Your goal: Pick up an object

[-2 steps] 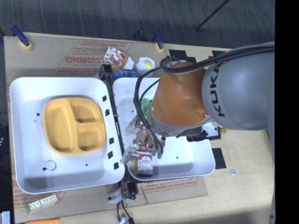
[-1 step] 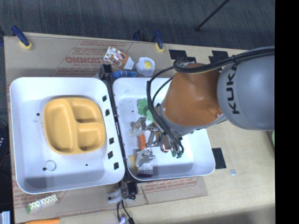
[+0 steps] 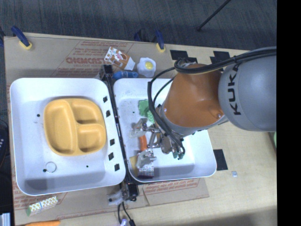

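Over the right bin [image 3: 203,160] the gripper [image 3: 149,142] hangs among small objects, perhaps an orange piece [image 3: 142,141]; its grip I cannot tell

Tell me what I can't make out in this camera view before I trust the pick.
- Gripper: too cluttered to tell whether anything is held.
- Right bin: much of its floor is hidden under the arm.
- Green object: partly covered by the arm.
- Items by the gripper: too small to identify.

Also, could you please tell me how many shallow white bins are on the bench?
2. One shallow white bin on the left holds a yellow divided plastic tray; the other shallow white bin sits beside it on the right, partly hidden under the grey arm.
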